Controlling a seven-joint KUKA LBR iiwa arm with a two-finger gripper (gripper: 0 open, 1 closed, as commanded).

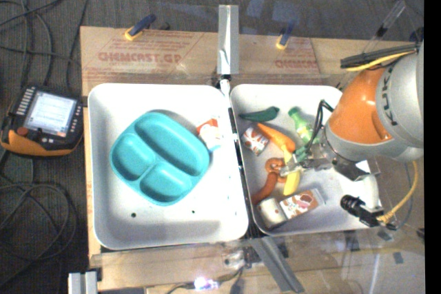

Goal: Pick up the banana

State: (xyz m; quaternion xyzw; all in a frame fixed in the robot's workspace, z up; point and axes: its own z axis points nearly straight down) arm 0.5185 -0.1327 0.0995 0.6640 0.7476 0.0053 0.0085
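Carton (298,204): near edge of right bin (358,220).
Banana (292,182): just beyond it.
Gripper (298,163): over banana's far end (grasp step); can't tell you its state.
Next: confirm grip, lift straight.

A: Colours? Both bins (103,169) white, divided tray (160,156) turquoise.
B: Banana (292,182) yellow, carrot (275,135) orange, bottle (300,123) green, arm band (362,110) orange. Pendant (43,120) orange-edged, black, pale screen.
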